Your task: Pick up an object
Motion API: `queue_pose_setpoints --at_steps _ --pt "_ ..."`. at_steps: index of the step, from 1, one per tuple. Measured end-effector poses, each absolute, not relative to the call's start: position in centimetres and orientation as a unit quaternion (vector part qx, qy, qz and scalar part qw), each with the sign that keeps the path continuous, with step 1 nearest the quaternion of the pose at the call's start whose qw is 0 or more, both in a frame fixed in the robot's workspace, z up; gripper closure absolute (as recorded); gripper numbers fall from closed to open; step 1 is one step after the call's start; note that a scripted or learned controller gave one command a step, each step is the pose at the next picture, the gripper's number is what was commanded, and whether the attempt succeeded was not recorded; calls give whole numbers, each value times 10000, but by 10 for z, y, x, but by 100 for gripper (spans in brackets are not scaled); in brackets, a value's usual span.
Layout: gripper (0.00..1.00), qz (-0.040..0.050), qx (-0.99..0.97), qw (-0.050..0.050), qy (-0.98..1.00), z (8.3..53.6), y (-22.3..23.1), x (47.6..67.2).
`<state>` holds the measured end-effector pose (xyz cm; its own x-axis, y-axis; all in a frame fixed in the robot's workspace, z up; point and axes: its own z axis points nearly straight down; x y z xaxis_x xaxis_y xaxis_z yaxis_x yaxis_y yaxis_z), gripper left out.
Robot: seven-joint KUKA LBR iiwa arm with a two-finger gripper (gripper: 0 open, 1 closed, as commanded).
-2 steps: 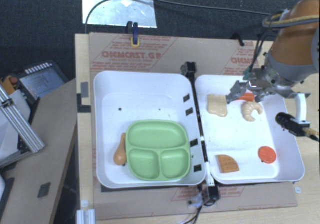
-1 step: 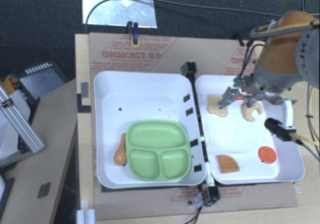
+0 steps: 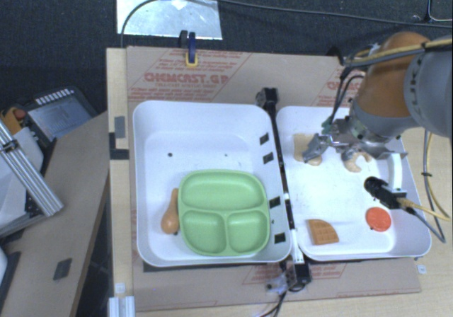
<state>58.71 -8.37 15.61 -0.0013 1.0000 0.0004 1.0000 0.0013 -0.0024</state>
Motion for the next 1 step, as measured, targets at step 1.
queue_pose_setpoints --at_steps 1 --pt "0 7 -7066 10 -7076 114 -84 591"
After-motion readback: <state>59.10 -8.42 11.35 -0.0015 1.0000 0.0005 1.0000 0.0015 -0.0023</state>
